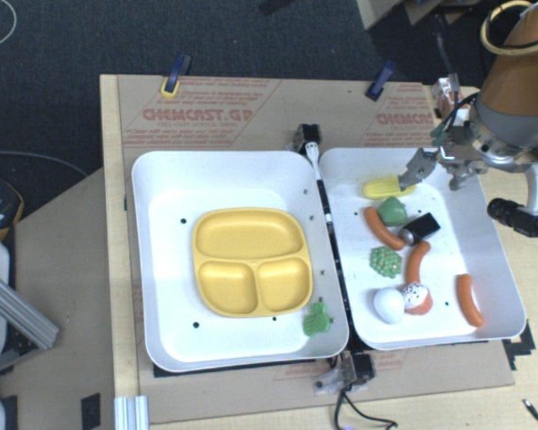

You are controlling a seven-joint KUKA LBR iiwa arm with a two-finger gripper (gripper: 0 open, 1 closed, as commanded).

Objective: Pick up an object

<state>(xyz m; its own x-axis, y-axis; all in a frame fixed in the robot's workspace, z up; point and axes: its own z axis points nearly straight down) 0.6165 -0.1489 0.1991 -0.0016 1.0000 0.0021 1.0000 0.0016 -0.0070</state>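
The yellow banana-shaped piece [382, 188] is lying flat near the far edge of the right bin [493, 267], and that is the object I am going for. Its right end is sitting just under my gripper [414, 172], which is reaching in low at a slant. To do this well, I am judging that I need to centre over the piece's middle rather than its tip, line up across its narrow width, and come down squarely, since a grip on the end would likely let it pivot out.

A green piece [392, 210] is lying just in front of the yellow one, close enough that I should be keeping clear of it, with an orange sausage [383, 228] and a small black block [420, 228] near beyond that.

As for my claw, I cannot tell how it is set from this angle; it is appearing as one grey tip touching or just above the yellow piece, and nothing is visibly lifted.

The left bin [161, 204] is carrying a yellow divided plate [251, 262].
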